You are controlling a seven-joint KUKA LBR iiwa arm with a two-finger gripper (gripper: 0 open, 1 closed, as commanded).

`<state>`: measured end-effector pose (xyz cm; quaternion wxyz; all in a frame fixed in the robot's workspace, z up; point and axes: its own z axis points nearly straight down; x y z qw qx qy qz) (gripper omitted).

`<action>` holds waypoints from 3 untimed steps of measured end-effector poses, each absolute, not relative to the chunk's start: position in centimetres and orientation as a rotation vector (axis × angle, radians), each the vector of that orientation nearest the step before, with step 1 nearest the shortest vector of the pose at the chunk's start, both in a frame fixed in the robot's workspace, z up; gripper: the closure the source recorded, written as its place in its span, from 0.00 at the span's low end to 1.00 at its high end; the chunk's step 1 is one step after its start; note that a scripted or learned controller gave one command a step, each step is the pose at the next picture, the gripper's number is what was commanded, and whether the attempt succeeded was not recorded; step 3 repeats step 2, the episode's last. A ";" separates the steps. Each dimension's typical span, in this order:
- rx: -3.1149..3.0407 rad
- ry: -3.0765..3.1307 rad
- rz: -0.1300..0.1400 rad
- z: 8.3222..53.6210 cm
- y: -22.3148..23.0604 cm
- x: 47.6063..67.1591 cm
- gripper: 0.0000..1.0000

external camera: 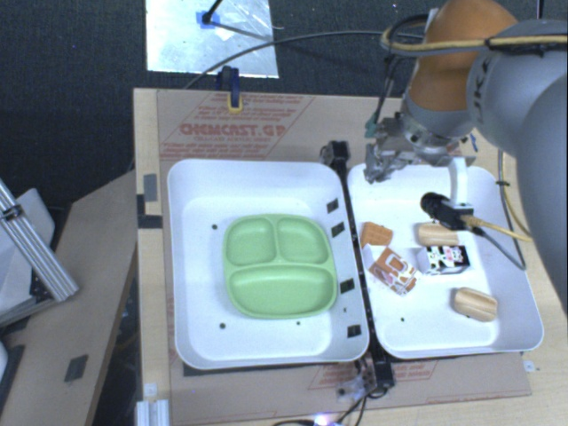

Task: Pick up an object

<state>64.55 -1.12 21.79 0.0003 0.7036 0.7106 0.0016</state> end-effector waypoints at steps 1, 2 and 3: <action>2.212 2.233 0.002 21.4 3.8 63.0 1.00; 2.209 2.234 0.005 22.4 10.1 62.9 1.00; 2.209 2.234 0.005 22.4 10.1 62.9 1.00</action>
